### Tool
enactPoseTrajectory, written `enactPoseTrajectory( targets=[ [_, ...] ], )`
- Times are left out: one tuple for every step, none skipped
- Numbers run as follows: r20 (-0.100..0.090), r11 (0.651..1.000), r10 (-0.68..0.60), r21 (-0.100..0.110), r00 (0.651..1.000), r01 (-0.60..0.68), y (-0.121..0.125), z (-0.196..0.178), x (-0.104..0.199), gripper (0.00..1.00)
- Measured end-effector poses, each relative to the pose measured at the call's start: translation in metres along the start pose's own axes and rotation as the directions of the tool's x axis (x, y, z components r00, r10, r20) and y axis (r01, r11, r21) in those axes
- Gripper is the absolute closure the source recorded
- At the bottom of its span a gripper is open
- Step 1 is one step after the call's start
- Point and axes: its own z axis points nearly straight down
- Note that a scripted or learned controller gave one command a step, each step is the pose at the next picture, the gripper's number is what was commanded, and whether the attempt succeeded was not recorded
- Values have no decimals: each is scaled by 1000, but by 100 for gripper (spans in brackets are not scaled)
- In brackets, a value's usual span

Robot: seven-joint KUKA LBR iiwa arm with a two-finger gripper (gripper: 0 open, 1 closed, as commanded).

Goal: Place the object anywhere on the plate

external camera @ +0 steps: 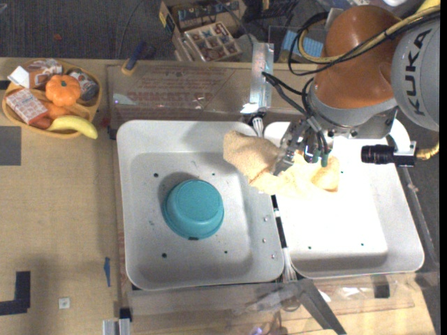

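Mid-frame, the end effector (302, 153) appears clamped on a crumpled yellow cloth (255, 160) draped over the divide between the bins. The carry seems underway; next, travel lower left to the teal plate (194, 209) and release.

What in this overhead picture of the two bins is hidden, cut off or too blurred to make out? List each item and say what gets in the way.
- Gripper: camera view; motion blur and the arm's wrist above it hide its grip on the yellow cloth.
- Cloth's middle: covered by the gripper.
- Teal plate: seen from above, its underside is hidden.
- Fruit basket: small; its boxed items are unreadable.
- Arm's upper part: cut off by the right edge.
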Motion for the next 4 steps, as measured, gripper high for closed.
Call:
enactPoseTrajectory(
  targets=[
    [5, 927, -375, -2, 927, 375, 51, -5, 18, 100],
    [1, 926, -378, -1, 926, 378, 102, 10, 41, 100],
    [3, 925, -379, -2, 925, 379, 146, 13, 69, 100],
    [4, 925, -379, -2, 925, 379, 146, 12, 68, 0]
  ],
)
